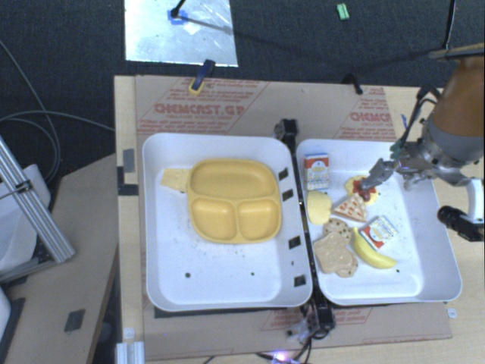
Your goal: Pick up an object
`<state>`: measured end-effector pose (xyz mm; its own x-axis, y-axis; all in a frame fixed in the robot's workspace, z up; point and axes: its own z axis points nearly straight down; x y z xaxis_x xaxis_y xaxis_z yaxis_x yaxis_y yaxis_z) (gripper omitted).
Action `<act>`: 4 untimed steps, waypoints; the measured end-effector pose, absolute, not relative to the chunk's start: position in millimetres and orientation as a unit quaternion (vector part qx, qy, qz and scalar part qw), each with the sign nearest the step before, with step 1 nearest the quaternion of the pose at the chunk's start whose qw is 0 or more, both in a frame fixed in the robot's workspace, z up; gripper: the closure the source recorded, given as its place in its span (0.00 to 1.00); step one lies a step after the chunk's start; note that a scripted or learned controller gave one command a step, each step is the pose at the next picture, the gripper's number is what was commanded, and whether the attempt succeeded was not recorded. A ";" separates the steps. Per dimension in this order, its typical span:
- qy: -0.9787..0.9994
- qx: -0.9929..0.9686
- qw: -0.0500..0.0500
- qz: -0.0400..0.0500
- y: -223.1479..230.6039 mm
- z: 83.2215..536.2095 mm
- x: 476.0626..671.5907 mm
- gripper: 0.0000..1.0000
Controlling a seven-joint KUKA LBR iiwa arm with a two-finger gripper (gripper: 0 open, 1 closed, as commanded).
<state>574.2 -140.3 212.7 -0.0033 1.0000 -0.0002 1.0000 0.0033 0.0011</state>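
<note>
The table (227,101) holds two white bins side by side. Nearest in the right bin (432,279) is a yellow toy banana (373,253), and next to it are two brown toy cookies (336,250). Just above the banana is a small red and white packet (379,231). A toy pizza slice (351,208) lies a bit farther back, next to a round yellow piece (319,206). Behind that stands a little red and white carton (317,171). The arm's jaws (373,179) hang over a red and yellow toy (360,188) just past the pizza slice. I cannot tell if the jaws are spread or pressed together. The left bin (163,279) holds a yellow tray with three sections (233,200). A flat pale yellow piece (174,179) pokes out from the tray's far left side.
</note>
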 end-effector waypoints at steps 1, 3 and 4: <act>0.707 0.707 -0.001 0.000 -129.0 83.5 572.2 0.00; 0.705 0.708 -0.020 -0.008 -166.1 88.1 637.5 0.00; 0.706 0.708 -0.014 -0.003 -193.0 90.4 650.5 0.00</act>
